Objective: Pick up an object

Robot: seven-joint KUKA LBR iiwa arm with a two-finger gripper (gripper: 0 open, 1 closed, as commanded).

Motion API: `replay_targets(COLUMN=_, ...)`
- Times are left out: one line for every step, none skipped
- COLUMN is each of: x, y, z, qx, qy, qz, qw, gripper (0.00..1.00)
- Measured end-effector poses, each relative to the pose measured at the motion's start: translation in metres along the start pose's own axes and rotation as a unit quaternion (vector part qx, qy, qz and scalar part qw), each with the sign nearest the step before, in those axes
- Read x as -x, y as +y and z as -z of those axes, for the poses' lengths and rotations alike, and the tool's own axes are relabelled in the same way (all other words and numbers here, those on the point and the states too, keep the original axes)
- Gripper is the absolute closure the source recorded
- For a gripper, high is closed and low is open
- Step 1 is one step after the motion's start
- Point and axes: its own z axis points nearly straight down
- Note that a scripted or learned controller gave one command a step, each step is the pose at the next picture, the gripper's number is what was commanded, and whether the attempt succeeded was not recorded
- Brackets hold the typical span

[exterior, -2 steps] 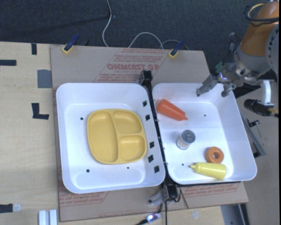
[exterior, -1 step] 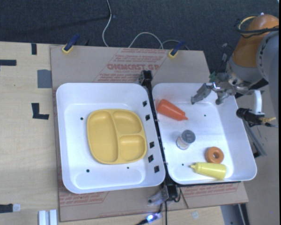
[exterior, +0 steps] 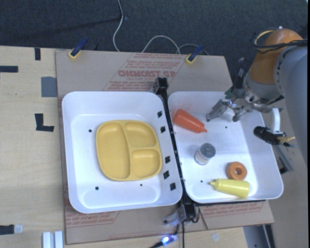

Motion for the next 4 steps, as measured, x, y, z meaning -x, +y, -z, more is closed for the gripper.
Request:
replay_targets(x=-0.001, y=0.0, z=-0.029, qx=0.002, qy=-0.001, qz=0.001, qw=1.0, gripper=0.0)
replay_targets(x=-0.001, y=0.002, z=-0.016, qx=0.004, qy=-0.002, qz=0.001, qw=1.0, gripper=1.0)
replay_targets(x=-0.003, y=0.002, z=0.047, qx=0.004, qy=0.0, qz=0.0, qw=1.0, gripper=1.0)
replay_targets(x=-0.004, y=0.008, z=0.109, qx=0.004, qy=0.0, qz=0.0, qw=1.0, gripper=1.0)
